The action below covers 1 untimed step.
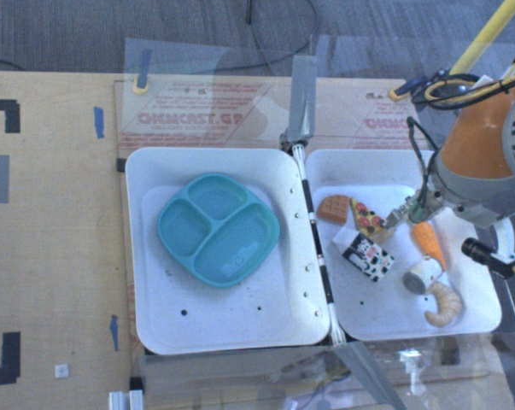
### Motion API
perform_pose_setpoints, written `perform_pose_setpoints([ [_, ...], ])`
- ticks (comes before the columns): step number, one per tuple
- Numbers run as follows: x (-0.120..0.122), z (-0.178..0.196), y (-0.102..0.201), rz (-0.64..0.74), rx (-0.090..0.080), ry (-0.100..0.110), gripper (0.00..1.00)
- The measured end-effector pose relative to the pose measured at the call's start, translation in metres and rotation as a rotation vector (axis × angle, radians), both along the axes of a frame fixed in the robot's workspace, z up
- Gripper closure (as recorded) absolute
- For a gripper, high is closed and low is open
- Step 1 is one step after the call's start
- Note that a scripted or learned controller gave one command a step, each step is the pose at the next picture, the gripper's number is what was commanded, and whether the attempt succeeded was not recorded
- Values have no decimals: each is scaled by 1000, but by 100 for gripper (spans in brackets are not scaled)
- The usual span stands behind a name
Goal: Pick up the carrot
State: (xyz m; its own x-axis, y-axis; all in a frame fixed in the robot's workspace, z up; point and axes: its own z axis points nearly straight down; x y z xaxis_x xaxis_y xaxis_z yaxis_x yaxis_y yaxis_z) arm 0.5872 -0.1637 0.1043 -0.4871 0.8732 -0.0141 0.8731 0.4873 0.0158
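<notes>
Carrot (429, 241) lay in the right bin (488, 314), orange and slanted, its upper end just beside the tip of the gripper (418, 208). From where I stood I could not tell how the gripper's business end was set, since the wrist and its cabling covered that part; nothing could be seen lifted clear of the bin floor. The arm (479, 148) came in from the right, its orange band bulging over the bin's far corner, with dark cables looping above it.

Around the carrot sat the other toy foods. A small white cylinder (423, 274) rested just below it, touching or nearly touching its lower end, and a pale croissant-like piece (443, 304) curled beneath that, near the bin's front edge. To the left, a pizza slice (368, 220) leaned close to a brown waffle-like piece (332, 209), and a black-and-white patterned block (368, 257) lay tilted below them.

In the left bin (146, 314) a teal plate (219, 229) with 3 compartments sat a little above the middle, well apart from everything in the other bin. The 2 bins met along a hinged seam running down the bench (52, 229), which bore strips of blue tape and black marks.
</notes>
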Motion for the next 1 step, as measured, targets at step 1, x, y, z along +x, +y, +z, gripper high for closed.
perform_pose_setpoints([
  [1,-78,-15,6,-261,6,8,100],
])
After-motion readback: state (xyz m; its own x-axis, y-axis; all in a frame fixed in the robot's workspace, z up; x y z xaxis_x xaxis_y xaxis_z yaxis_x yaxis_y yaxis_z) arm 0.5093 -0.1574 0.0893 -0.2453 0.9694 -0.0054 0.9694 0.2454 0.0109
